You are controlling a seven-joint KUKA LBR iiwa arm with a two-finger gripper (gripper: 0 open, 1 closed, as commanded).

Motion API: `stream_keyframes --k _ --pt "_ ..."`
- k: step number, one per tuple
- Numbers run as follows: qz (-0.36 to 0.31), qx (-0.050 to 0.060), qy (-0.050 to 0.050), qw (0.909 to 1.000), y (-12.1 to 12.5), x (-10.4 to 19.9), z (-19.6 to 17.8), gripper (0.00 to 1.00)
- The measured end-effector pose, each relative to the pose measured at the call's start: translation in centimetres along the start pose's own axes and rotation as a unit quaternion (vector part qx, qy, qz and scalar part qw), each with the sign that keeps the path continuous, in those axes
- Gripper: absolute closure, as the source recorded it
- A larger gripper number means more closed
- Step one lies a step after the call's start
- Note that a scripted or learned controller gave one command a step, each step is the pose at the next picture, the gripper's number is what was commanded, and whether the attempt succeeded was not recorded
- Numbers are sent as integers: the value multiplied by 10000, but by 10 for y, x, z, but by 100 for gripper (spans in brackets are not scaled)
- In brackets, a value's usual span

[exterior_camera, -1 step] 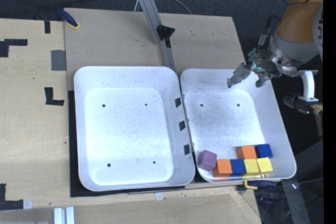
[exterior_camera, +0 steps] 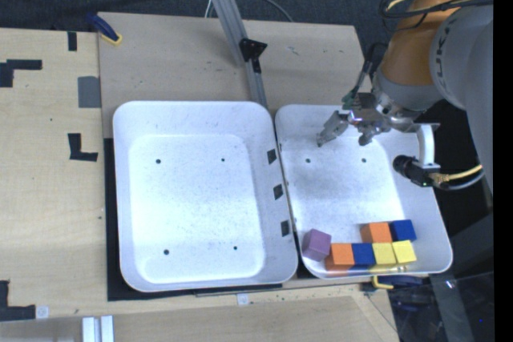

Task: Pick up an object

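My gripper (exterior_camera: 346, 134) hangs over the far part of the right bin (exterior_camera: 341, 180), its two fingers spread open with nothing between them. Several small blocks lie along the bin's near edge, well away from the gripper: a purple block (exterior_camera: 317, 243), an orange block (exterior_camera: 342, 254), a blue block (exterior_camera: 363, 254), two yellow blocks (exterior_camera: 394, 253), another orange block (exterior_camera: 376, 233) and another blue block (exterior_camera: 402, 230).
The left bin (exterior_camera: 192, 188) sits beside the right one, sharing a middle rim. A slanted metal pole (exterior_camera: 228, 8) rises behind the bins. A black and yellow cable fitting (exterior_camera: 421, 172) hangs off the wrist near the right bin's right rim.
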State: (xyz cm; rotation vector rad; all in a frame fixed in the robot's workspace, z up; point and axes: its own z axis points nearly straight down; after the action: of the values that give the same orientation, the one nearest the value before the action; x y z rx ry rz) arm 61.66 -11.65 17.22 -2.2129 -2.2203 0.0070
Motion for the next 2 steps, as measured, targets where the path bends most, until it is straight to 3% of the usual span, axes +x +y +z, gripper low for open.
stream_keyframes --k 1,2 --pt "16 -20 -9 10000 -33 16 1 0" --pt "11 0 -7 10000 -26 20 76 0"
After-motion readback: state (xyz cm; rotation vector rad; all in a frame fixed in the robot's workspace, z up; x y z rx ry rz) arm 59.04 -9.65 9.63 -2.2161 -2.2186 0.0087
